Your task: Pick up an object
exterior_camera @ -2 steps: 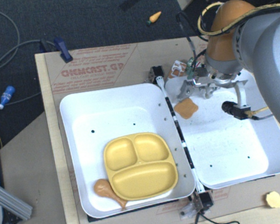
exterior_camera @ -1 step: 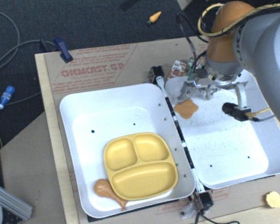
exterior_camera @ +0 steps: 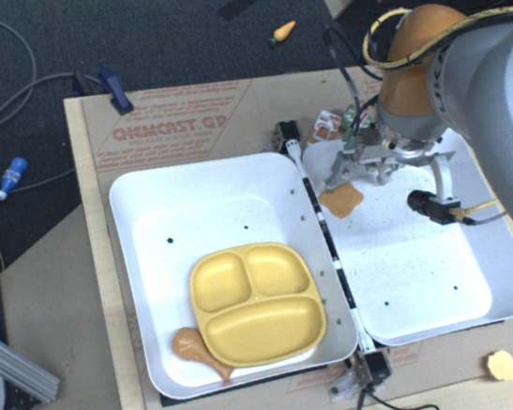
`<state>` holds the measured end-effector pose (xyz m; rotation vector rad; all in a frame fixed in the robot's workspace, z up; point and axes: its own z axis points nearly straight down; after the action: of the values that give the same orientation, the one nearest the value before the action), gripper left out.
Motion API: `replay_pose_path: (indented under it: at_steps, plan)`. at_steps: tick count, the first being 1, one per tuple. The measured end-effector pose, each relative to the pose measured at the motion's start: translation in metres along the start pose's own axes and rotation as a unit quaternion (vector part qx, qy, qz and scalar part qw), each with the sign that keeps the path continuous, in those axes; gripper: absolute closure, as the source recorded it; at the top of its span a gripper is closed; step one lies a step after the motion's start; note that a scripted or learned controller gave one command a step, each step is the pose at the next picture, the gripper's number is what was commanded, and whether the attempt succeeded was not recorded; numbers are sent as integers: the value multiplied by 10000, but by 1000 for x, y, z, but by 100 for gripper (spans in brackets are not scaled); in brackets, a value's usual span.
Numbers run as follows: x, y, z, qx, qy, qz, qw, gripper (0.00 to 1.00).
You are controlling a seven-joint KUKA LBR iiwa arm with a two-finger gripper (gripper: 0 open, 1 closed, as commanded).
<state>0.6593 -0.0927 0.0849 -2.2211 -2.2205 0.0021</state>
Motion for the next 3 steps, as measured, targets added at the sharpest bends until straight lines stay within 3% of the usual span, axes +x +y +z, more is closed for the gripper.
replay_pose_path:
  at_steps: [1,2,3]
  plan:
    - [-2,8,0,-21,-3,-10,10000,0]
    - [0,-9,0,5,2,3,10000,0]
    - [-3,-9,0,0,1,0,10000,0]
